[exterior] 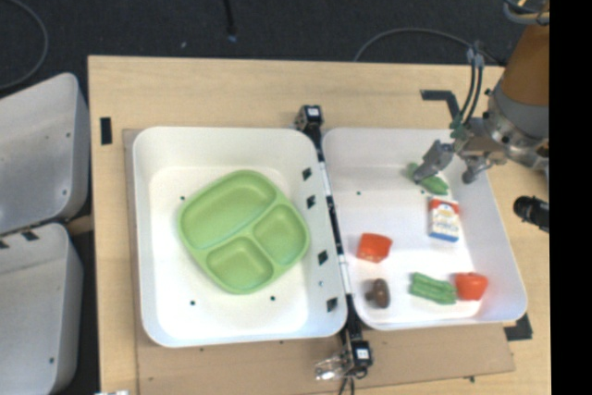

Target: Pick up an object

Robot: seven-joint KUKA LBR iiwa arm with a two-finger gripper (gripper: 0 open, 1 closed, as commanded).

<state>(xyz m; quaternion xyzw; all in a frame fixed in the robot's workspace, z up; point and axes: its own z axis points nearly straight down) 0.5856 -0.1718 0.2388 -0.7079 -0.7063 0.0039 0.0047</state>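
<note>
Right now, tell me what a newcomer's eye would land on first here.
The big green divided plate lying alone in the left bin. Then the right bin with its scatter of small things: two orange pieces, a white carton, a green piece beneath the gripper at the far side.

Wooden bench (231,92) bears two white bins (153,199)

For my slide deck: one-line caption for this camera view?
Gripper poised over a green item in the right bin; green divided plate in the left bin.
</note>
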